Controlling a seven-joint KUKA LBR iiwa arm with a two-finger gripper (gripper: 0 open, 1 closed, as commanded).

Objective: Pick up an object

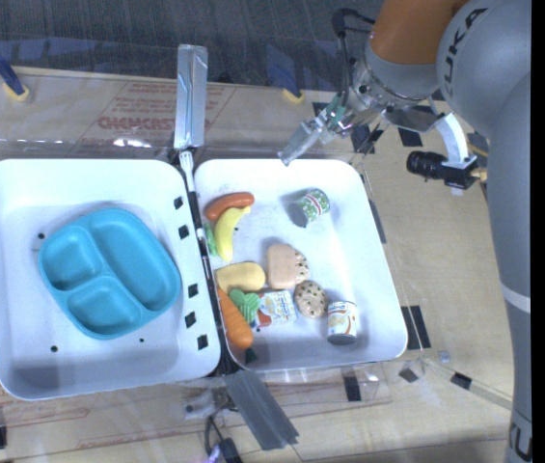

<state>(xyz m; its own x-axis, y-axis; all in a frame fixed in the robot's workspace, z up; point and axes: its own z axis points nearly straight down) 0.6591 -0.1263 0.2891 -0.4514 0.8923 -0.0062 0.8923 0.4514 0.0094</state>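
The right bin (pixel 378 258) holds several toy foods. A red sausage (pixel 229 204) and a yellow banana (pixel 226 231) lie at its upper left. A small green can (pixel 313 204) lies on its side near the top. Lower down are a yellow bread piece (pixel 240 277), a tan paw-shaped biscuit (pixel 286 264), a round cookie (pixel 310 299), a white can (pixel 341 321), a small packet (pixel 277 307) and an orange carrot (pixel 236 323). My gripper (pixel 292 151) hangs above the bin's top rim, slanting down-left, above and left of the green can, with nothing in it.
The left bin (pixel 2 258) holds a blue divided plate (pixel 108 271). A metal bar (pixel 191 95) stands at the back over the seam between the bins. The grey arm (pixel 475 56) crosses the upper right.
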